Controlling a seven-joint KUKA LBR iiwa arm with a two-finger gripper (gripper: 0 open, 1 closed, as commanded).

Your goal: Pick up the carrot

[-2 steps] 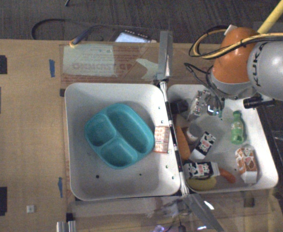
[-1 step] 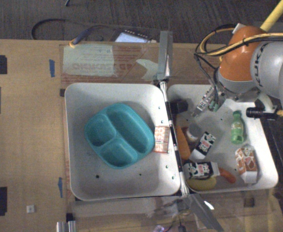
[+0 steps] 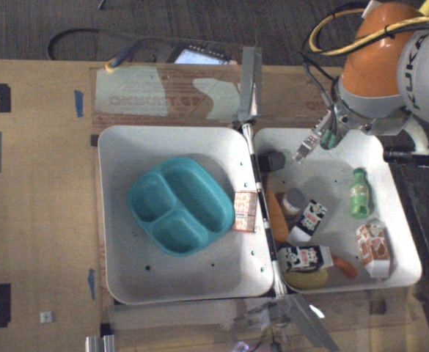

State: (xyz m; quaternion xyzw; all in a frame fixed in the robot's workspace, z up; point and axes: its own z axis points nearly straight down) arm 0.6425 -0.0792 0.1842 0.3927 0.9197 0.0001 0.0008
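Cardboard-brown bench top (image 3: 38, 218) is seen under two white bins, cut off at left and near edges. Left bin (image 3: 126, 270) holds a teal divided plate (image 3: 181, 205), three compartments, tilted w/ respect to the bin walls. A small printed carton (image 3: 245, 211) is propped at that bin's right wall, touching the plate's rim.

Right bin (image 3: 331, 178) is partly covered at its far right corner by the arm (image 3: 390, 57), whose grey and orange body is cut off by the frame's top right. Gripper (image 3: 308, 147) is seen hanging over the far left part of the right bin, above bare floor; fingers are blurred and small, so open vs. closed can't be told. Nothing is seen between them.

Carrot (image 3: 276, 217) is laid along the right bin's left wall, lengthwise near-to-far, its near end hidden behind a cow-print milk carton (image 3: 304, 257). A second cow-print carton (image 3: 308, 220) is touching the carrot's right side. A yellow item (image 3: 306, 279), prob. a banana, is mostly hidden under the near carton. A green bottle (image 3: 358, 193) and a white-orange carton (image 3: 374, 249) are placed toward the right wall. A small orange piece (image 3: 345, 268) near the near wall is hard to identify. A dark block (image 3: 273, 160) sits at the far left corner.
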